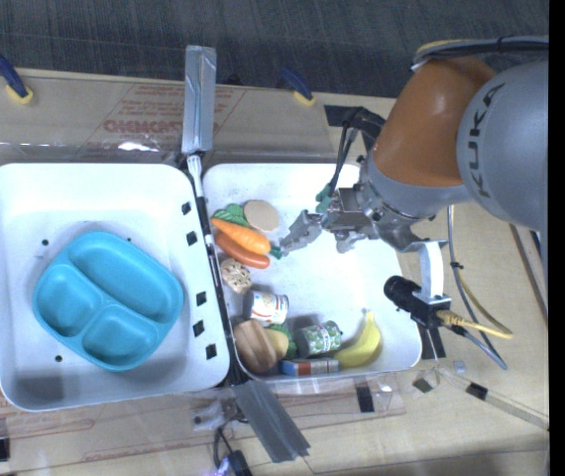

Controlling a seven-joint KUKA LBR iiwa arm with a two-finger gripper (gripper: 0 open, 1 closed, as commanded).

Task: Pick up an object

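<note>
The right bin (362, 191) holds several toy foods. An orange carrot (241, 241) with a green top lies by the bin's left wall, and a round beige disc (260, 213) sits just behind it. My gripper (299, 230) hangs low over the bin's middle, its tip just right of the carrot and close to the disc. I see nothing held in it. A yellow banana (363, 342) lies at the front right. The grey arm with its orange band (426, 127) reaches in from the right.
Along the right bin's front lie a small can (271, 306), a brown potato-like piece (253, 344), a green can (320, 337) and a blue-red stick (309, 367). A speckled lump (235, 273) sits by the divider. The left bin (25, 196) holds a blue divided plate (109, 297).
</note>
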